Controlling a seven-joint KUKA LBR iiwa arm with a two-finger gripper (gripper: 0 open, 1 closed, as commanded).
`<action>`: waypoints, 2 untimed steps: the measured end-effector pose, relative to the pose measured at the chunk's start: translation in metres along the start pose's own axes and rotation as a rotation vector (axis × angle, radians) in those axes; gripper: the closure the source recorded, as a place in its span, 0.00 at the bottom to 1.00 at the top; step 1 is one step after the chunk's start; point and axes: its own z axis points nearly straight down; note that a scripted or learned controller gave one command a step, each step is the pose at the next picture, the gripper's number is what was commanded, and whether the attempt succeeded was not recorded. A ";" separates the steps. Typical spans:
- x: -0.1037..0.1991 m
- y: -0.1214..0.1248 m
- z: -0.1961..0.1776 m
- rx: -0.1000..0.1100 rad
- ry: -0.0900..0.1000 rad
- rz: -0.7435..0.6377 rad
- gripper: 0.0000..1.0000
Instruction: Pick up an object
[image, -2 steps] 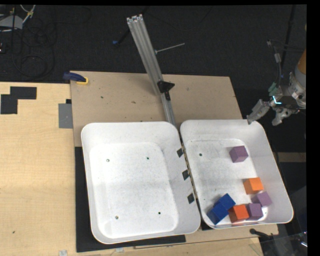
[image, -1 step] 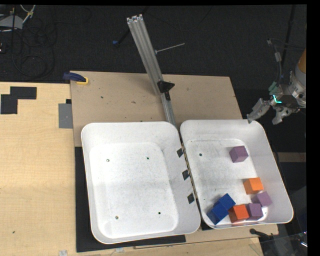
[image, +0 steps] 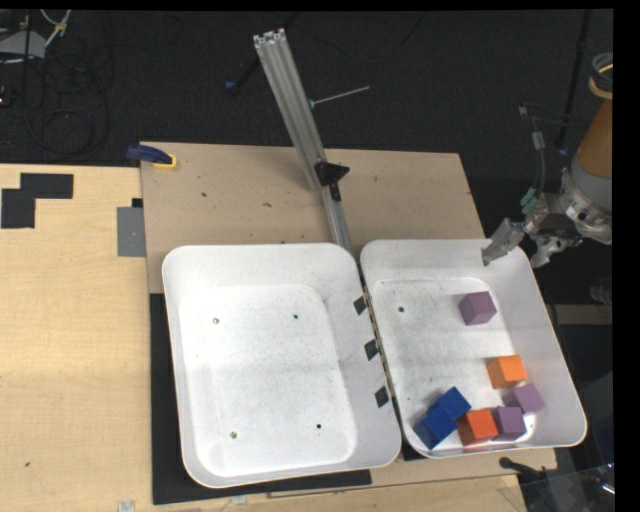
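Partly cropped, pincer (image: 520, 243) hovers beside right bin (image: 540, 300).

The gripper (image: 520, 243) hangs over the right bin's (image: 425, 270) far right corner. Purple (image: 477, 307), orange (image: 506, 371) and blue (image: 443, 415) blocks lie inside it.

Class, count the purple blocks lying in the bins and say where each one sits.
3, all in the right bin: one purple block alone near the middle, one by the near right rim, one just left of it beside an orange block. Others might hide behind these.
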 end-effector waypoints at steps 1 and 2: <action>0.000 -0.006 0.064 0.003 0.001 0.001 0.00; 0.000 -0.006 0.108 0.001 0.001 0.003 0.00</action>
